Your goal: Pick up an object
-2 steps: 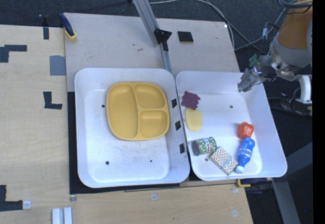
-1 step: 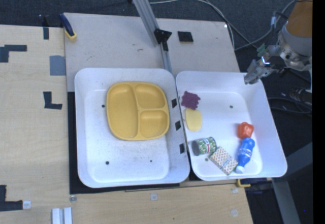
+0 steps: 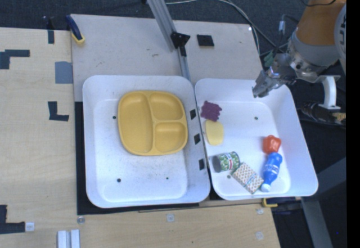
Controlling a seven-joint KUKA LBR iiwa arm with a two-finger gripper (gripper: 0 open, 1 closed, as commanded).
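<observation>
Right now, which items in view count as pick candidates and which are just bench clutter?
Pick candidates, all in the right bin, with the gripper over its top edge:
purple toy
yellow lemon-shaped piece
green can
patterned small box
orange-red toy
blue bottle

Lying about:
yellow divided plate in the left bin
blue-and-yellow clamp
cables

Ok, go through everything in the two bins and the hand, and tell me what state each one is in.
hand: over the right bin's far rim, holding nothing
yellow tray: flat in the left bin, compartments bare
purple object: lying loose
yellow object: lying loose
green can: on its side
patterned box: lying flat
blue bottle: on its side
orange object: resting loose
</observation>
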